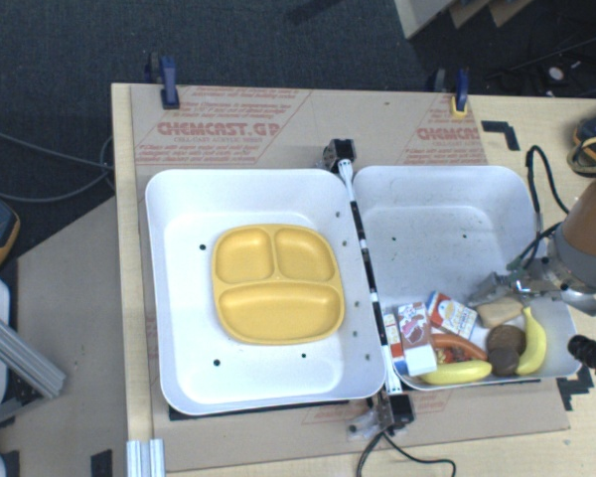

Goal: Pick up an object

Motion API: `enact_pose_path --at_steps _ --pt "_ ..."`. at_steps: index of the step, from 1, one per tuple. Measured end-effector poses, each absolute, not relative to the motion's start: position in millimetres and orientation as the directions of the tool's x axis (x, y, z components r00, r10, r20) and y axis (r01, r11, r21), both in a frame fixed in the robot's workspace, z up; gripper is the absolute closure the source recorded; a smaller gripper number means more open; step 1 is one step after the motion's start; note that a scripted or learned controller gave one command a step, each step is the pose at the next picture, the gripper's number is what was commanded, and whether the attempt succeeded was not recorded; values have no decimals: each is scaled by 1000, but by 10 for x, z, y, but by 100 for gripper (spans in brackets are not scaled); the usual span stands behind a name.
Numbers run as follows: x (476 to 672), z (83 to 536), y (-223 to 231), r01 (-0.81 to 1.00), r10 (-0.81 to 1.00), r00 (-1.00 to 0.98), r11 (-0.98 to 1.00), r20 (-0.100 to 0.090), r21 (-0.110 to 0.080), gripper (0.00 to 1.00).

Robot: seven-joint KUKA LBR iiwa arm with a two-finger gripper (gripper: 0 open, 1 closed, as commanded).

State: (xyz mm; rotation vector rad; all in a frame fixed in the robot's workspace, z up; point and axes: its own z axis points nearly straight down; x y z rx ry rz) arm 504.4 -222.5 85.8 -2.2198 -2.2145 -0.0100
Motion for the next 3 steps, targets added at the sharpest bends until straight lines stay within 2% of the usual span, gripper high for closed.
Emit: enact_pose_path --at_steps 1,2,3 --pt "5066 950 -2184 1000 1000 -3 3 6 2 100" --pt "5809 1262 -1154 1000 1000 -13 13 3 10 100" --pt "5173 1879 -14 1000 1000 -12 12 6 -1 100"
